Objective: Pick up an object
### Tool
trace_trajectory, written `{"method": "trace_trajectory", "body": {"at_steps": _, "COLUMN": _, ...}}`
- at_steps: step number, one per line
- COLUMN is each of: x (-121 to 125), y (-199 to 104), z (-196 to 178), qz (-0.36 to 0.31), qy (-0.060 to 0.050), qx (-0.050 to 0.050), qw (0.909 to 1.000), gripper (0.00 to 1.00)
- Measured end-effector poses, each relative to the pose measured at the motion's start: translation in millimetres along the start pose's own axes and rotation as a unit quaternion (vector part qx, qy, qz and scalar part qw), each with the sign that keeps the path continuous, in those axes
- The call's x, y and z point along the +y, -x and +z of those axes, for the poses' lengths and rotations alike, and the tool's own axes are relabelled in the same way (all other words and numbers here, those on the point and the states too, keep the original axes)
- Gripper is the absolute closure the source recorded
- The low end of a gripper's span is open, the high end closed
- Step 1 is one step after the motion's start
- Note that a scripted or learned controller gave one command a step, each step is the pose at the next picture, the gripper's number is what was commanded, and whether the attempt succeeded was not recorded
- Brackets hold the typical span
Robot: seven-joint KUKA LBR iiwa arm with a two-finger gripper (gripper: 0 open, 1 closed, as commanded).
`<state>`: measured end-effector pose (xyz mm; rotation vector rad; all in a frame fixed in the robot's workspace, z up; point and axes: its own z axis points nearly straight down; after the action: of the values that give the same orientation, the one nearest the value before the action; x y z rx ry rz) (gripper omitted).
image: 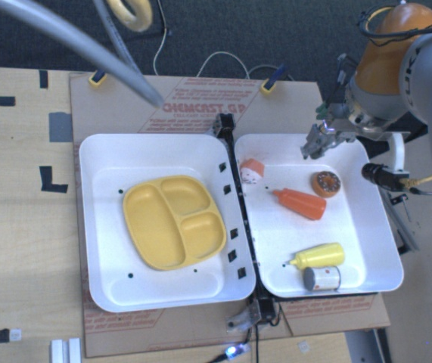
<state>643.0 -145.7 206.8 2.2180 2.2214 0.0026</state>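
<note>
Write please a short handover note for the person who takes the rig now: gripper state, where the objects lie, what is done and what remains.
Gripper: above the far edge of the right bin, nothing between its fingers.
Right bin holds: orange carrot, round brown piece, yellow bottle, grey can, small red and white piece.
Left bin holds a yellow divided tray.
Done: nothing picked yet.
Left: choose an object, descend, grasp, lift.

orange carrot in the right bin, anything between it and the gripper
Nothing visible does. The gripper is over the right bin's upper right corner; bare white floor lies between it and the carrot. The round brown piece sits beside that line, right of the carrot.
</note>
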Motion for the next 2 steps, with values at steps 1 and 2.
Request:
{"method": "trace_trajectory", "body": {"at_steps": 1, "x": -5, "y": -45, "z": -5, "qz": -0.002, "qy": -0.002, "qx": 0.001, "qw": 1.0000, "gripper": 1.00}}
{"method": "trace_trajectory", "body": {"at_steps": 2, "x": -20, "y": -105, "z": 0, "qz": -0.002, "qy": -0.003, "qx": 0.001, "qw": 1.0000, "gripper": 1.00}}
